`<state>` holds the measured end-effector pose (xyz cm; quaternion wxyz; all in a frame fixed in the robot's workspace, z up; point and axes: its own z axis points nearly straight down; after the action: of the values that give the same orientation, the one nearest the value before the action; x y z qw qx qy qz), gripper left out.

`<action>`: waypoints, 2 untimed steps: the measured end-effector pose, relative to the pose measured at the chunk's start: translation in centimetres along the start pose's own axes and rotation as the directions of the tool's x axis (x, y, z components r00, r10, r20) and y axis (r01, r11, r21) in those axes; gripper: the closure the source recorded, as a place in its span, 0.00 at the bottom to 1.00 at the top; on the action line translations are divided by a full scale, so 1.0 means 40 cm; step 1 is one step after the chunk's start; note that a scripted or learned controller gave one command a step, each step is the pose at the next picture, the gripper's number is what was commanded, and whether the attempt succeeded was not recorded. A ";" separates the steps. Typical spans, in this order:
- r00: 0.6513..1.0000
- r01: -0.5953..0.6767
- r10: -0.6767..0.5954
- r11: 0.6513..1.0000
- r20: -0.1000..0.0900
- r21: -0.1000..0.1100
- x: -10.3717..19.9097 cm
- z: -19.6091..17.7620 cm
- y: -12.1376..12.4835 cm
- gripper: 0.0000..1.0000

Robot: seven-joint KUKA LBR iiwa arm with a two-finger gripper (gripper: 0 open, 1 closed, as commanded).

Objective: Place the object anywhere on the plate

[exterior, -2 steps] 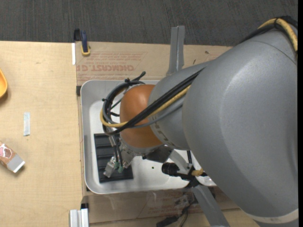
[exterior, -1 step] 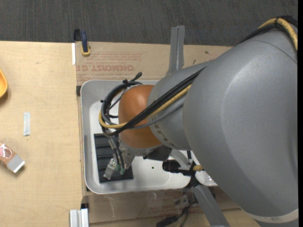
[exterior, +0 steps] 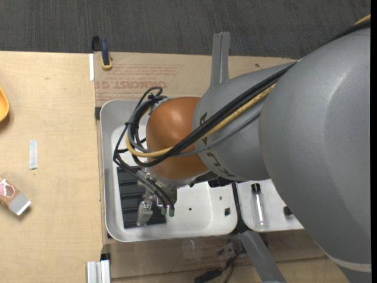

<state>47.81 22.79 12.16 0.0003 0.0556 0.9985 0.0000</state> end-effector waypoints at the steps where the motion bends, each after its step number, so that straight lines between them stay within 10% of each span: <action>1: 0.874 0.487 -0.487 0.874 0.002 -0.001 -0.002 -0.220 0.002 0.00; 2: 0.876 0.482 -0.482 0.876 0.004 -0.003 -0.005 -0.242 0.002 1.00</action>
<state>48.03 22.84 21.83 0.0021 -0.1944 0.9809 0.0017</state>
